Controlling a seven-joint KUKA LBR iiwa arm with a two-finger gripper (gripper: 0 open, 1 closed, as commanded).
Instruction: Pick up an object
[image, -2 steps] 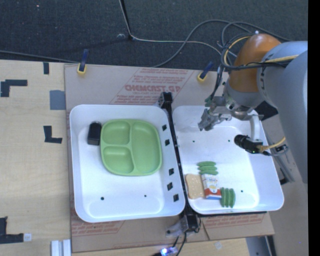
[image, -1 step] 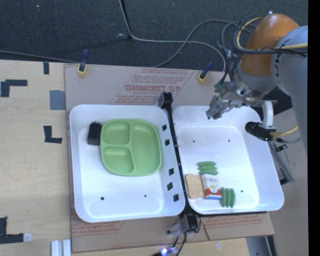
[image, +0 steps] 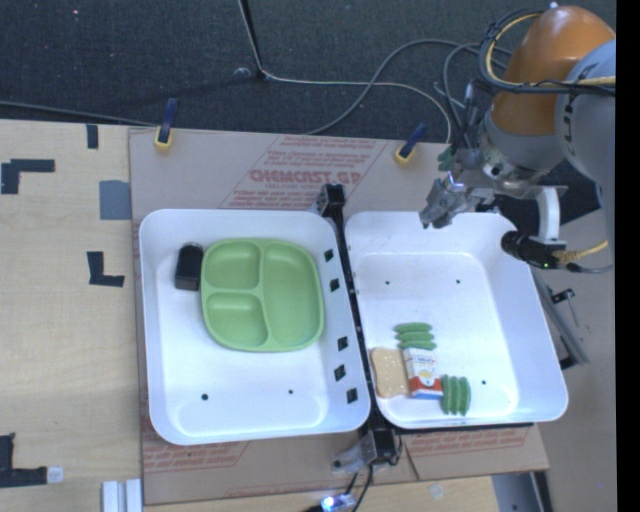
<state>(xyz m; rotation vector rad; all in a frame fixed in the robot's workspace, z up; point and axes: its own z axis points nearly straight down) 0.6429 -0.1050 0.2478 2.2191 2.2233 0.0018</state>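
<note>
In the right bin (image: 455, 270), near its front, lie a green pea pod (image: 414, 335), a tan bread slice (image: 388, 371), a small red and white carton (image: 422, 371) and a green bean bunch (image: 456, 394). The left bin (image: 165, 330) holds a green divided plate (image: 263, 293) with a small black block (image: 188, 267) just left of it. My gripper (image: 440, 211) hangs over the right bin's far rim, well away from all the objects. Nothing shows between its fingertips.
The two bins meet along a black clipped seam (image: 343, 300). Cables (image: 400, 60) trail over the dark floor behind the bench. Yellow clamps (image: 165, 135) hold the cardboard base. The arm's orange band (image: 548, 60) stands at the upper right.
</note>
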